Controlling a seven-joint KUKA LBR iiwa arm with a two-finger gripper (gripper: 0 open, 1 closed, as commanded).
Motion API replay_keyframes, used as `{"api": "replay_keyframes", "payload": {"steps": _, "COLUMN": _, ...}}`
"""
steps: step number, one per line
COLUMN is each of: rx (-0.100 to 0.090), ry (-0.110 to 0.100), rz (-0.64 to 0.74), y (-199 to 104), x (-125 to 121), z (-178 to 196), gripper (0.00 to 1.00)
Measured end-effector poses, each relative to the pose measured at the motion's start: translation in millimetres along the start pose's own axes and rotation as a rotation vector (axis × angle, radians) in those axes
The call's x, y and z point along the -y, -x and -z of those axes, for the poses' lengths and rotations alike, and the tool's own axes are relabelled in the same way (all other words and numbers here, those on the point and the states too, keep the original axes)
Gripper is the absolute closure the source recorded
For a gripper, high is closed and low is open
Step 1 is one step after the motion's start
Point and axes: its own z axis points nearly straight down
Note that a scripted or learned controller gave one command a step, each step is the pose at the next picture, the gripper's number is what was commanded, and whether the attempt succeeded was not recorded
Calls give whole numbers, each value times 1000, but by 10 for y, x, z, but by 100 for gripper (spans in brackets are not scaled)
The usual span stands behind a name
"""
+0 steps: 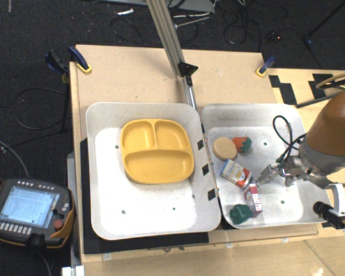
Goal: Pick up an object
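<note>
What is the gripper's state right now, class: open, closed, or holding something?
Gripper: cannot be told; it hangs over the right bin, just right of the small carton, with nothing visibly held.

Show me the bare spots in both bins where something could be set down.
Left bin: open floor below the yellow divided plate, down to the front rim. Right bin: bare patch near its far rim. Crowded: its near-left part, with round tan piece, carton, green piece and gripper.
</note>
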Motion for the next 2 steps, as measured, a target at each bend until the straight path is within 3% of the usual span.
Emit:
{"api": "replay_keyframes", "payload": {"steps": 1, "rx": 2, "ry": 8, "rz": 0, "y": -3, "x": -9, "z": -131, "gripper": 0}}
{"api": "replay_keyframes", "payload": {"steps": 2, "rx": 3, "ry": 10, "rz": 1, "y": -3, "x": -17, "z": -25, "gripper": 100}}
